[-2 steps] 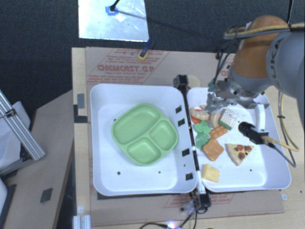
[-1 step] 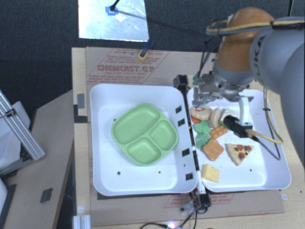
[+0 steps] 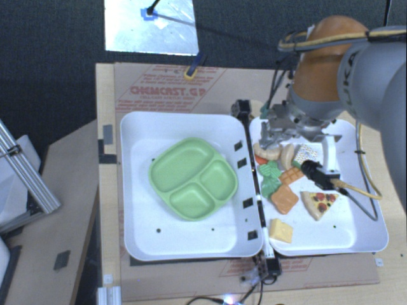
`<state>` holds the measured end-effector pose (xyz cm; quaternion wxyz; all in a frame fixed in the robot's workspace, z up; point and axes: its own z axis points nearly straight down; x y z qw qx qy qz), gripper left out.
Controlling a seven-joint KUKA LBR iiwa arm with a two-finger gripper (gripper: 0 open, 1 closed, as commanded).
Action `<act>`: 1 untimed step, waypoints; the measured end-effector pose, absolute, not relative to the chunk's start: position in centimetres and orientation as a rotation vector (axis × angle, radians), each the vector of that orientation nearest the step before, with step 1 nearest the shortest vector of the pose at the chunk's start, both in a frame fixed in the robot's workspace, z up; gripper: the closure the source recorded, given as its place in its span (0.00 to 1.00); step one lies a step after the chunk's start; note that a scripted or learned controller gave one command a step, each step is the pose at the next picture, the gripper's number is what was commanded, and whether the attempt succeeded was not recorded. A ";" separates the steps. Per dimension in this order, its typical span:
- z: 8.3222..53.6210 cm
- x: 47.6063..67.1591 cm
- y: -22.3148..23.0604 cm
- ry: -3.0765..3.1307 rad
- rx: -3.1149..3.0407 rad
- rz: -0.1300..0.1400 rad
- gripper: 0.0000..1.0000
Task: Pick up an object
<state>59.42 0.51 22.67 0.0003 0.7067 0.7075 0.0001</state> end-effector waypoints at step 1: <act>23.4 60.0 0.1 2.223 2.219 0.002 1.00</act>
